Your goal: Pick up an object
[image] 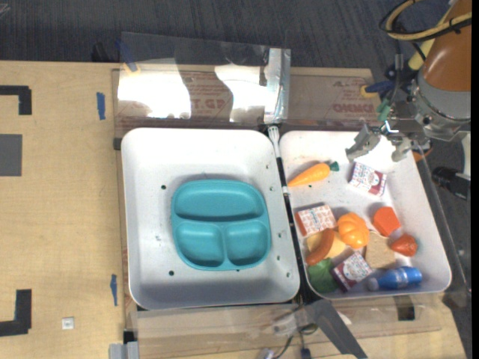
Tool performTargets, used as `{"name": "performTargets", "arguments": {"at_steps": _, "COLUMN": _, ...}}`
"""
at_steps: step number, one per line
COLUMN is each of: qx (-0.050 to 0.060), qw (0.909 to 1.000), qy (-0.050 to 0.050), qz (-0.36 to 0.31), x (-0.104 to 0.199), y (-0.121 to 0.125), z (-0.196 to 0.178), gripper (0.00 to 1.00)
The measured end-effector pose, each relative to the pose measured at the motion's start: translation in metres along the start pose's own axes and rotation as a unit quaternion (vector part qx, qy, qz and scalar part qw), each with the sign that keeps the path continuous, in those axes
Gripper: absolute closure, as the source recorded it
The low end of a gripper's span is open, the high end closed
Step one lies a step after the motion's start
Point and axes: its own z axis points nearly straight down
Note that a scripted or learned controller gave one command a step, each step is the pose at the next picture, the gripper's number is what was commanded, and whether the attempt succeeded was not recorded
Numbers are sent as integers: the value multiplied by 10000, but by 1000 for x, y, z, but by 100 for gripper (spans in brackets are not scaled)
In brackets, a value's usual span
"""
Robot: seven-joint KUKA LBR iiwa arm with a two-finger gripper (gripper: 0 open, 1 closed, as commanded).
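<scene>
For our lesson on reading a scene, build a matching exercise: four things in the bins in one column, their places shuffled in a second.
1. Teal tray
2. Carrot
3. Blue bottle
4. Tool

A. Right bin, near edge
B. Over right bin's far edge
C. Left bin, middle
D. Right bin, far left part

Pairs: 1-C, 2-D, 3-A, 4-B

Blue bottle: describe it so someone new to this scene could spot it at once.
Look in the right bin, at its near edge. The blue bottle lies on its side in the near right corner, beside a small carton. It is the only blue item among the toys.
</scene>
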Motion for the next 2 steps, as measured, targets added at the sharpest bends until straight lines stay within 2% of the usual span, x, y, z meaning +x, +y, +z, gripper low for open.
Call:
{"name": "performTargets", "arguments": {"at_steps": 1, "qx": 53, "qw": 9996, "qy": 3, "qz": 291, "x": 32, "y": 21, "z": 103, "gripper": 0}}
{"name": "performTargets", "arguments": {"at_steps": 2, "qx": -42, "qw": 9999, "qy": -8, "qz": 119, "x": -1, "y": 84, "z": 193, "gripper": 0}}
